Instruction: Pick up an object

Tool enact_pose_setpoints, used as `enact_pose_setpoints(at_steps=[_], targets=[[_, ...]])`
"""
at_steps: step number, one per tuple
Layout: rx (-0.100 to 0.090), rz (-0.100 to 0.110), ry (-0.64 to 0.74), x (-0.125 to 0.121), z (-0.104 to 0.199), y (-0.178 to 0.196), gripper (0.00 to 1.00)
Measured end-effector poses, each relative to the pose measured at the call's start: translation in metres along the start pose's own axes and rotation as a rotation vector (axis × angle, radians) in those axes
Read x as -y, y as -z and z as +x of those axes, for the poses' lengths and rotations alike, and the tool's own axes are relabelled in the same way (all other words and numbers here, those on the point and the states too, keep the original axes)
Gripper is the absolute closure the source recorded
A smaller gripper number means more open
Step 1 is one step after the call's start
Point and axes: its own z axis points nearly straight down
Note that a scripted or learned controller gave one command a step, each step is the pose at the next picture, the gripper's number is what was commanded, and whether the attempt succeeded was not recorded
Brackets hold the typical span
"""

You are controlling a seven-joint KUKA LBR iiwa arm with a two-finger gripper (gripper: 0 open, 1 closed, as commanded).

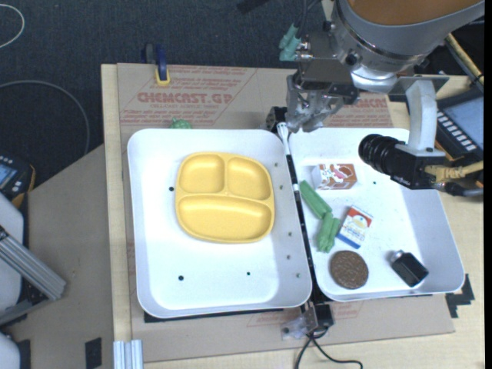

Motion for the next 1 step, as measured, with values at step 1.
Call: enact_pose_setpoints(at_steps=[1], targets=[[0.006,0.019,-0.008,0.0155,-0.0574,-0.1079,1.0]])
